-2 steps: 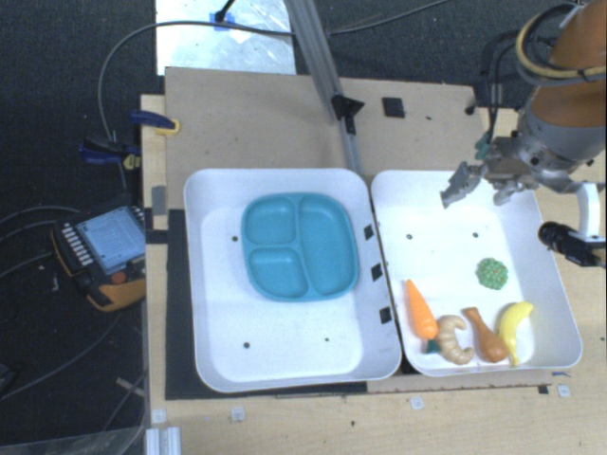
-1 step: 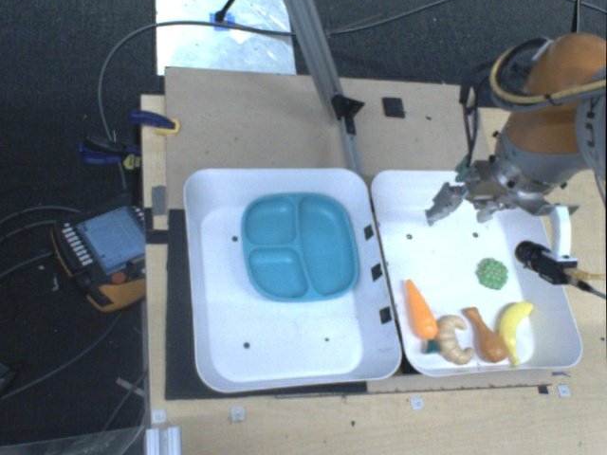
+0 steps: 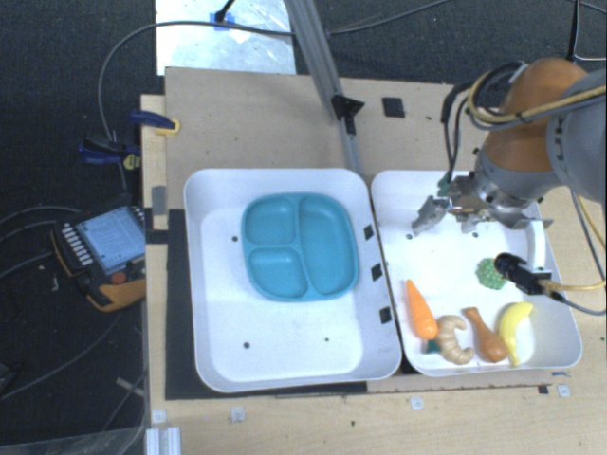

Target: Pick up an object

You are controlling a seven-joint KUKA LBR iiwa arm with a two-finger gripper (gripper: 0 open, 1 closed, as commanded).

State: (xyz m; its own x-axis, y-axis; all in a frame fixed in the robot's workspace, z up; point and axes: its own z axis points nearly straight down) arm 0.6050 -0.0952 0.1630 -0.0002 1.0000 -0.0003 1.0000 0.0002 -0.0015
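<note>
My gripper (image 3: pixel 450 215) hangs over the upper part of the right bin (image 3: pixel 560 349), its fingers spread apart with nothing between them. The toys lie toward the near side of that bin: an orange carrot (image 3: pixel 422 311), a beige curled shrimp (image 3: pixel 455 340), a brown drumstick (image 3: pixel 485 335) and a yellow banana (image 3: pixel 515 329). A green broccoli piece (image 3: pixel 489 273) sits just below and to the right of the gripper, partly behind a black fitting on the arm.
The left bin (image 3: pixel 213 349) holds a blue divided plate (image 3: pixel 302 246). A grey pole (image 3: pixel 318 45) slants down to the bins' far edge. Clamps and a handheld controller (image 3: pixel 104 254) lie left of the bench.
</note>
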